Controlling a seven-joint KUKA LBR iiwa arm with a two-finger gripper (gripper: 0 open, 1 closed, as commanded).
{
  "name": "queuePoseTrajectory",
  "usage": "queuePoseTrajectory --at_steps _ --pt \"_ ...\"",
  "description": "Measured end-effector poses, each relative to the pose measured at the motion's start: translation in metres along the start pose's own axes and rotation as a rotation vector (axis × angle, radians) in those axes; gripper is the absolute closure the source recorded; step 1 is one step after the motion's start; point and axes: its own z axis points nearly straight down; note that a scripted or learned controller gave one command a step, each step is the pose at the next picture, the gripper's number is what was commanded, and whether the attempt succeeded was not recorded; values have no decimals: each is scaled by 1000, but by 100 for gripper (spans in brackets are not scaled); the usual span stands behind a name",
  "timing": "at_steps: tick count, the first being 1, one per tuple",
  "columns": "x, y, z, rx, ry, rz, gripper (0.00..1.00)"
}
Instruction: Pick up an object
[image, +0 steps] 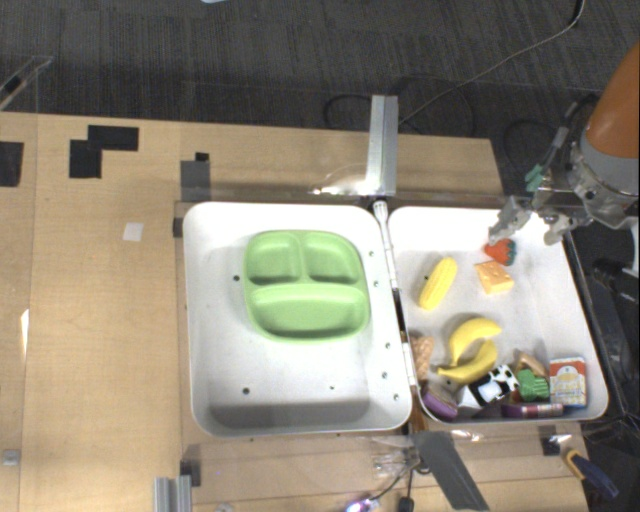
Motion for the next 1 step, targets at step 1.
queuePoseTrajectory --at_steps 1 --pt "48 -5 94 1 0 -26 0"
